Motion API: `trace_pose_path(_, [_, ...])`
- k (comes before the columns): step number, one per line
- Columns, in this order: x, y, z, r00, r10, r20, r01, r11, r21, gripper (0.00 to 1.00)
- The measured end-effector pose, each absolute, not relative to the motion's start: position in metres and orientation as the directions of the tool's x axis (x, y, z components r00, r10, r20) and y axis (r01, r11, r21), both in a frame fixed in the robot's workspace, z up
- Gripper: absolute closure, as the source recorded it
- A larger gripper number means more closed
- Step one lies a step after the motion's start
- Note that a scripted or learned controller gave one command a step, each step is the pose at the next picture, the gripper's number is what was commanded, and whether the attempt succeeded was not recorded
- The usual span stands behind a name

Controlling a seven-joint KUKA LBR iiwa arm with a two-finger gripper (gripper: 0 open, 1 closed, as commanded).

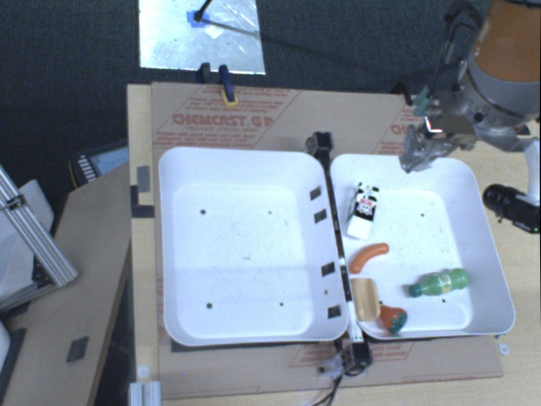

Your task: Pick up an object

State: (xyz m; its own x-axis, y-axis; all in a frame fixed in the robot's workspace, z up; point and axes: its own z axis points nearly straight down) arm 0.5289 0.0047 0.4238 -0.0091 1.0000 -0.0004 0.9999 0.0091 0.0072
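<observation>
Objects for picking all lie in the right bin point(486, 227), while the left bin point(182, 176) sits just beside it at 9 o'clock, the two touching along a dark centre seam. Starting from the seam and moving rightward: a tan block point(365, 299) rests against the right bin's left wall at about 7 o'clock of that bin, with a small red and teal toy point(393, 318) just beside it at its 5 o'clock. An orange sausage-shaped piece point(368, 256) lies slanted just above the tan block, at its 12 o'clock. A black and white toy point(364, 210) lies at 12 o'clock of the sausage, close to the seam. A green bottle point(439, 283) lies on its side at 5 o'clock of the bin's middle, apart from the others. The pincer point(416, 161) hangs over the right bin's far rim at 12 o'clock, with nothing visible in it; whether it is open or closed cannot be told. Both bins rest on the worktop point(245, 117).
</observation>
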Motion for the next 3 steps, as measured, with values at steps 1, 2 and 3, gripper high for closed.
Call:
trace_pose_path(1, [0.53,0.005,0.435,-0.014,1.0,-0.001,1.0,0.014,0.01,1.0])
trace_pose_path(2, [0.558,0.014,0.49,-0.005,1.0,0.0,1.0,0.005,0.009,1.0])
trace_pose_path(3, [0.59,-0.056,0.538,0.004,1.0,-0.003,1.0,-0.004,0.01,1.0])
